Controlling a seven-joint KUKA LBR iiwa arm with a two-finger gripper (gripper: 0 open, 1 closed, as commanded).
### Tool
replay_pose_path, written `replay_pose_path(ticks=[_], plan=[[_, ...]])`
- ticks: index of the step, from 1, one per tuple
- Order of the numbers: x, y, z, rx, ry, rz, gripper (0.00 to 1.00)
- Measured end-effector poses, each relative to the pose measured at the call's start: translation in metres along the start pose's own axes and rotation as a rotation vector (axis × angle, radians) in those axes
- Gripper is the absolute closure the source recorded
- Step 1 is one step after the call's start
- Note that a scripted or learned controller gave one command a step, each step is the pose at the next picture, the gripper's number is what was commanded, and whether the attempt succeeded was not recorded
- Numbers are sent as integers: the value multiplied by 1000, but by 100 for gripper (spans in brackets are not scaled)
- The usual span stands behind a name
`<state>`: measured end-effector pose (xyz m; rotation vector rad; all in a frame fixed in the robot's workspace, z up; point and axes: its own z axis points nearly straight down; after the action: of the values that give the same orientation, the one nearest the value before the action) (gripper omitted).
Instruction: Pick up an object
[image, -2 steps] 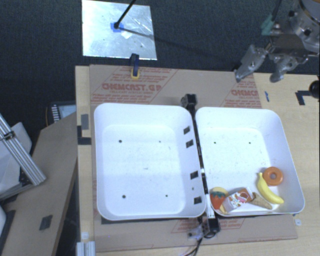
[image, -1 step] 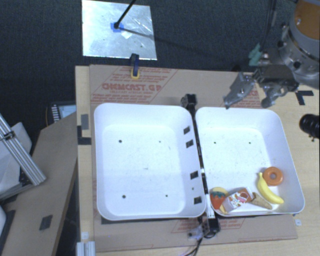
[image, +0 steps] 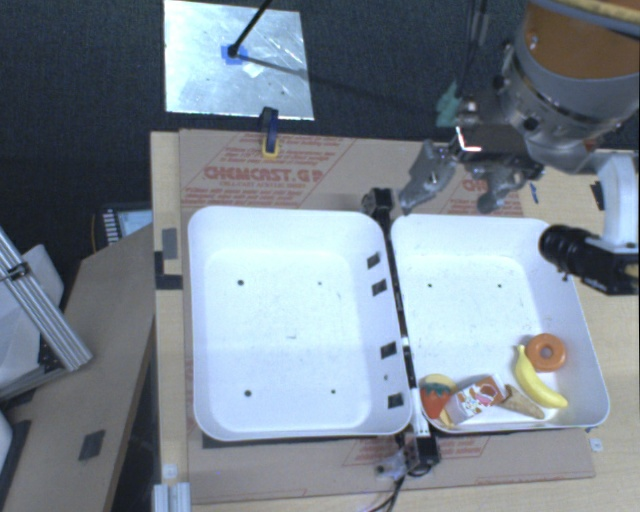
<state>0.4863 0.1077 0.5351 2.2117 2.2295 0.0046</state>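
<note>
**Claw above the far rim of the right bin, toys in the near corner**

Camera view: the claw (image: 462, 192) hangs over the far edge of the right bin (image: 470, 262), its two fingers spread apart with nothing between them; the arm (image: 575, 70) is cut off at the top right. The toys crowd the bin's near right corner: a banana (image: 536, 379), an orange ring (image: 546, 350), a red-and-orange round piece (image: 437, 395), a small packet (image: 474, 398) whose print is too blurred to read. The left bin (image: 285, 320) sits beside it on the worktop (image: 590, 300).
</note>
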Motion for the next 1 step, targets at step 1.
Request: replay_pose_path(ticks=[1], plan=[[65, 0, 0, 1, 2, -2, 0]])
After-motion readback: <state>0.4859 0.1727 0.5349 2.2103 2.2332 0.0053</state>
